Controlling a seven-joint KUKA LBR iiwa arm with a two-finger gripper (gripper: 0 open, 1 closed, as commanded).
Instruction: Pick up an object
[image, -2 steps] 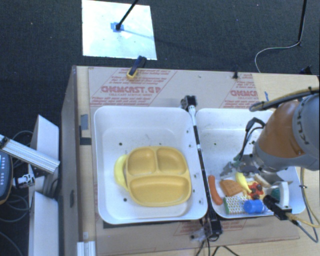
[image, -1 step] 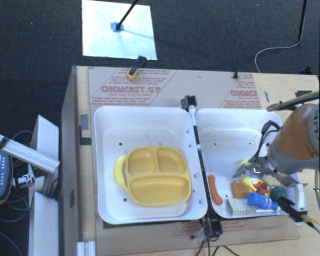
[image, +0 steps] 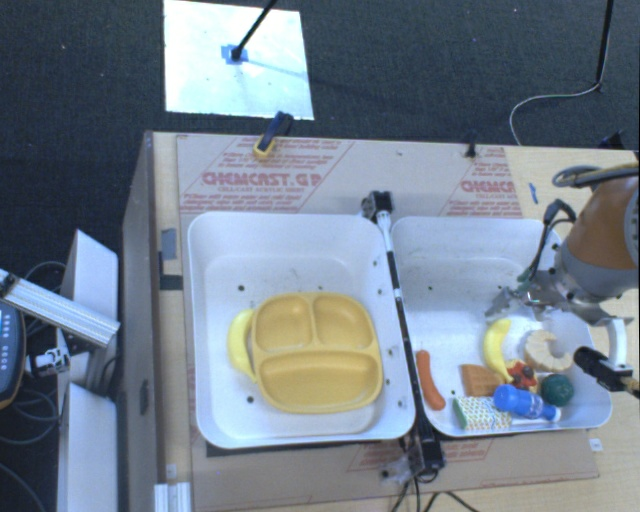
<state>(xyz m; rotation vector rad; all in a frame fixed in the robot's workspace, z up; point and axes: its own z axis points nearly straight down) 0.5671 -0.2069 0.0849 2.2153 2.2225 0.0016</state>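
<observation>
Objects worth picking sit crowded in the near right corner of the right bin (image: 440, 250): a yellow toy banana (image: 496, 345), a pale round piece (image: 541, 349) just beside it, a dark green ball (image: 558, 389), a blue bottle-shaped toy (image: 524, 402), a small orange block (image: 480, 380), a checkered green-edged box (image: 483, 414) and, a little apart toward the divider, an orange carrot-like stick (image: 430, 380). We judge them all to be light, stiff plastic or foam, none fragile.

Our end effector (image: 545, 300) hangs over that pile, just above the banana and the pale piece. We see nothing clearly held by it, and we cannot tell how far it is spread.

We think the banana is smooth and curved, so it may roll or slip; taking it across the narrow middle looks safest. The ball would likely squirt out of a pinch. The carrot stick lies apart from its neighbours and is slender, so we judge it the easiest: close across its width, at mid-length.

In the left bin (image: 210, 250) a yellow divided tray (image: 315, 350) lies on a second yellow piece (image: 239, 340); wide and flat, it offers only its rim.
</observation>
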